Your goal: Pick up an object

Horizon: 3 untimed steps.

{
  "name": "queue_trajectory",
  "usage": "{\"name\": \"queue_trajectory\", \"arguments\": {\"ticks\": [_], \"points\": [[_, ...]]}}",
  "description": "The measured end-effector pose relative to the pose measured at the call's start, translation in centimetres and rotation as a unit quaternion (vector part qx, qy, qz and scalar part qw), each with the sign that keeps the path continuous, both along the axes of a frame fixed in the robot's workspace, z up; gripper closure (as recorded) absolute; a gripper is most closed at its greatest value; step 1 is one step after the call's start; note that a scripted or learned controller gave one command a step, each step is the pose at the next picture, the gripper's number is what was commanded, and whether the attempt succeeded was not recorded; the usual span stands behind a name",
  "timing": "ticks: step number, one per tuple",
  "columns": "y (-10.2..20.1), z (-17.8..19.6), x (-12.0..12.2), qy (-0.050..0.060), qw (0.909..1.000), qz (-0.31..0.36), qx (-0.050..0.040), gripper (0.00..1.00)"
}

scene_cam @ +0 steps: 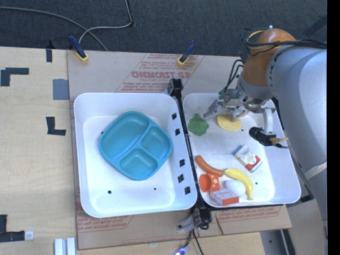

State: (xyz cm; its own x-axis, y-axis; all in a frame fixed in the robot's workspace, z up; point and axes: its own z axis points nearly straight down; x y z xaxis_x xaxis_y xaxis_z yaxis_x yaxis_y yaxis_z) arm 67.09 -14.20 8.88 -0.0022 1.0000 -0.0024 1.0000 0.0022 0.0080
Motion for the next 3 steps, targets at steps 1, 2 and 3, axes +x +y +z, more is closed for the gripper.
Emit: {"name": "queue_trajectory", "arguments": {"ticks": [1, 2, 3], "points": [[1.9, 0.0, 0.0, 0.0, 1.0, 0.0, -0.001, 0.0], [2.8, -0.1, -0.1, 0.0, 1.0, 0.0, -0.0018, 0.0], [0.0, 0.0, -2.3, 0.0, 1.0, 0.0, -0.0002, 0.0]]}}
